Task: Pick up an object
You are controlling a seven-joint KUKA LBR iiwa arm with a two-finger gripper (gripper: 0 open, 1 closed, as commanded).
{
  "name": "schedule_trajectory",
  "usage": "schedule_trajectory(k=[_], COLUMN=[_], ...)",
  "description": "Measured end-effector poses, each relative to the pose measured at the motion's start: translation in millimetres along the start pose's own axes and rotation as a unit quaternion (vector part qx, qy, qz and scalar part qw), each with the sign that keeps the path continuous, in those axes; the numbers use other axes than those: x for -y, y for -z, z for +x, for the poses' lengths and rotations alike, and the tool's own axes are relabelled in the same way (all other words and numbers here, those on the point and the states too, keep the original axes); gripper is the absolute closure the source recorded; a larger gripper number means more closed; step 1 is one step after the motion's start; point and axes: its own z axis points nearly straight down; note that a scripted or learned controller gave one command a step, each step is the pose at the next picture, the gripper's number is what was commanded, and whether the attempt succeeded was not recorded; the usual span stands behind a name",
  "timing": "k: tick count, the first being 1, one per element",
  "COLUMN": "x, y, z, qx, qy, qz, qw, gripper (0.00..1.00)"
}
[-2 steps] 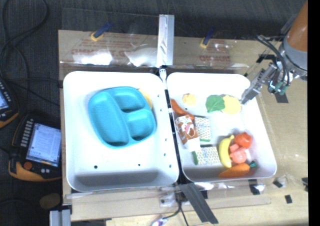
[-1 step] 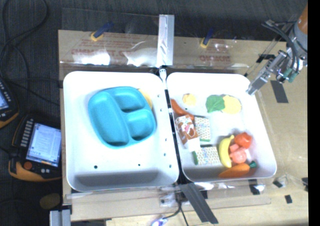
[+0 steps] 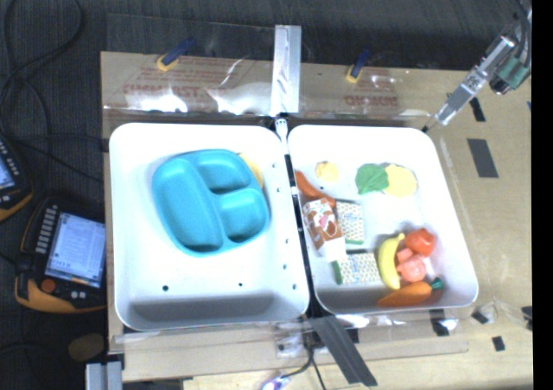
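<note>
The right bin (image 3: 445, 174) holds several toy foods. A banana (image 3: 390, 260), a red tomato (image 3: 421, 241), a pink piece (image 3: 413, 270) and an orange carrot (image 3: 404, 295) crowd its near right corner. A green leaf (image 3: 371, 178) and a pale yellow piece (image 3: 401, 179) lie near the far wall, with a small yellow round (image 3: 327, 170) to their left. Printed packets (image 3: 333, 222) and a green-white one (image 3: 359, 270) lie by the middle. My gripper (image 3: 442, 115) hangs outside the bin's far right corner, slanting down-left, above the bench and apart from every object.
The left bin (image 3: 138, 284) holds a blue divided plate (image 3: 210, 200) with a yellow bit (image 3: 251, 169) at its far edge. An orange-red piece (image 3: 308, 187) lies against the divider. A handheld pendant (image 3: 65, 254) lies left of the bench. Clear sheeting (image 3: 225, 90) lies behind the bins.
</note>
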Motion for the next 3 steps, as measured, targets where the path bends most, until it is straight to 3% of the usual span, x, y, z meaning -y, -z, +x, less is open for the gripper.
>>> schedule_trajectory(k=[1, 2, 3], x=[49.7, 49.2, -4.7], y=[34.1, 34.1, -200.8], z=[-72.2, -71.9, -114.0], qx=[0.000, 0.000, -0.001], qy=[-0.127, -0.127, -0.148], qz=[0.001, 0.001, 0.002], qw=[0.9919, 0.9919, 0.9890], gripper=[1.00, 0.00, 0.00])
